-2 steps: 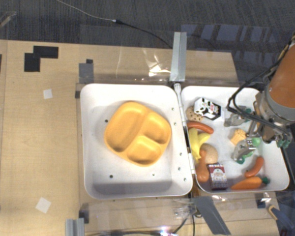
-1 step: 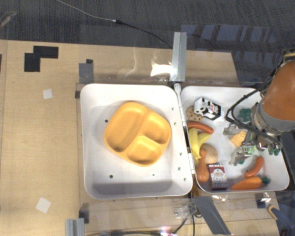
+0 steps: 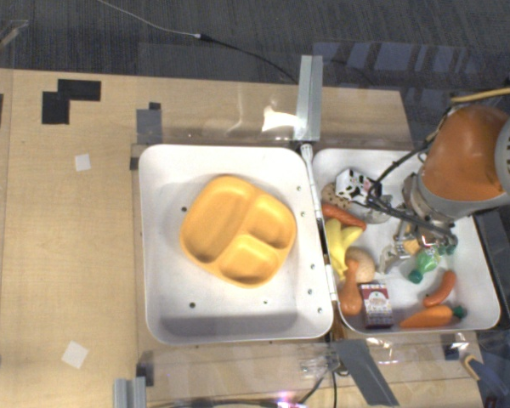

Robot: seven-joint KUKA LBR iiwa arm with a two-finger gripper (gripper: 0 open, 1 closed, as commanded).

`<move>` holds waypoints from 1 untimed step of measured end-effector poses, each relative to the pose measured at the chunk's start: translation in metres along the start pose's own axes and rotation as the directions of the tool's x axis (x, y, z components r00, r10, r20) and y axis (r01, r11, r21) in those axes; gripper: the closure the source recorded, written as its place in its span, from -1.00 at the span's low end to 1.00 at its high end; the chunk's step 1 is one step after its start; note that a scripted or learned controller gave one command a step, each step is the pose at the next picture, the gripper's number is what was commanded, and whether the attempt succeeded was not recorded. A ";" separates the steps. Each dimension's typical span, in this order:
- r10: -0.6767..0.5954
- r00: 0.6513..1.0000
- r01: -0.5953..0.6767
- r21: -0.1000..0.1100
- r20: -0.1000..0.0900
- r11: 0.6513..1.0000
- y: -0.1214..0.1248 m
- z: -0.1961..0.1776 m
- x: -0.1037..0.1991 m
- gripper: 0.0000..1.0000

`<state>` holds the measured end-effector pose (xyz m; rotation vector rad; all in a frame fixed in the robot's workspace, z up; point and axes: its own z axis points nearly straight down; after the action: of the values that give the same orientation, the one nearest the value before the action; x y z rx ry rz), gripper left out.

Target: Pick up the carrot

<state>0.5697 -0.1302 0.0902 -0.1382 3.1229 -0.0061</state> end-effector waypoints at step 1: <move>-0.351 0.936 0.351 -0.004 -0.002 0.936 0.014 0.001 -0.032 -1.00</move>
<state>0.6001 -0.1137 0.0893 -0.6938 3.0520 -0.0058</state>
